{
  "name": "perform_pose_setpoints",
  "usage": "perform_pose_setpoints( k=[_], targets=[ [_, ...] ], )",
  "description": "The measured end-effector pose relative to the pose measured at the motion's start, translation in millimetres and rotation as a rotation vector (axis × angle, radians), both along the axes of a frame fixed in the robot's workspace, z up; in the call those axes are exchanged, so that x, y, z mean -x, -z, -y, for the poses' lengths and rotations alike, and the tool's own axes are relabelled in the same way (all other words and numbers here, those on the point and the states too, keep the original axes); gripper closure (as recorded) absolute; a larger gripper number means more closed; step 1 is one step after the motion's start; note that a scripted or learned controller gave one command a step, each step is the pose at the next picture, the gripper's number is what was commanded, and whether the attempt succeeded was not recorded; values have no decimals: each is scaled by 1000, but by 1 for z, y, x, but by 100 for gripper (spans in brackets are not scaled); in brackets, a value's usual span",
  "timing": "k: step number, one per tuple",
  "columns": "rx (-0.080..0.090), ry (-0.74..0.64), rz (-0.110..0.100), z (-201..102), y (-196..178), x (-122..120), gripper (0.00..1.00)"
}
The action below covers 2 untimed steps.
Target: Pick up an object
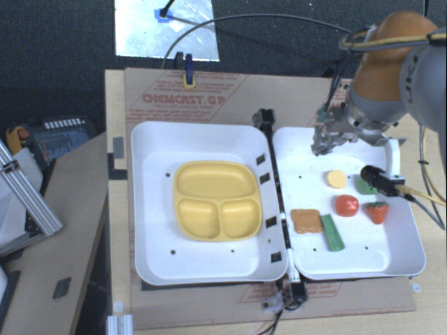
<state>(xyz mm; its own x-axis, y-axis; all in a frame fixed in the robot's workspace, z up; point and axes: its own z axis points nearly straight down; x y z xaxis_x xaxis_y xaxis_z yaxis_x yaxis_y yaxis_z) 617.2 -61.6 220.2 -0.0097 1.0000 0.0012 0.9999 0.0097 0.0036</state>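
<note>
Both white bins looked like smooth plastic with a soft shine. The yellow tray was matt plastic. Under them lay brown printed cardboard, dull and flat. The arm's orange band was glossy; the reflective sheet resembled metal foil.

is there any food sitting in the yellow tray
No, the yellow divided tray in the left bin has bare compartments; the toy food lies in the right bin.
</note>
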Motion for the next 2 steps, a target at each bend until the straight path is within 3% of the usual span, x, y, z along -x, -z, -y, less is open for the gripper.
perform_pose_setpoints(
  k=[2],
  targets=[
    [-1,0,0,-103,-4,-9,100]
  ],
)
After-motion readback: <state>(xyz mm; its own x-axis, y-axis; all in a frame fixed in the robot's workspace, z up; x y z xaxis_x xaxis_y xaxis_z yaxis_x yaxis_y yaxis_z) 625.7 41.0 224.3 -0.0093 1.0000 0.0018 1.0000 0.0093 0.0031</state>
